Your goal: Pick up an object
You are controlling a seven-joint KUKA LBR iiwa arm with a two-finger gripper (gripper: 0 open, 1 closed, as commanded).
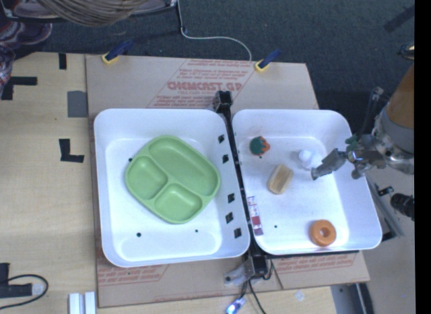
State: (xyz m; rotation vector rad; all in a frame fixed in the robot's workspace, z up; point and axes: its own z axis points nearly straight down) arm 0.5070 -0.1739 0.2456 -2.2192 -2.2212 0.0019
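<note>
Though the claw (328, 164), grip unreadable, hangs near the bin's right edge, the white ball (306, 157) beside it looks light, smooth and likely to roll.

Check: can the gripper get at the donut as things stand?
Probably yes. The donut lies alone near the right bin's front corner, nothing over it, and the gripper hangs above that same bin.

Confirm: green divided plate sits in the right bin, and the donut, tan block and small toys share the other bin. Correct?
Not quite. The camera view shows the green divided plate in the left bin, not the right. The donut, tan block and small toys do share the other bin, the right bin.
</note>
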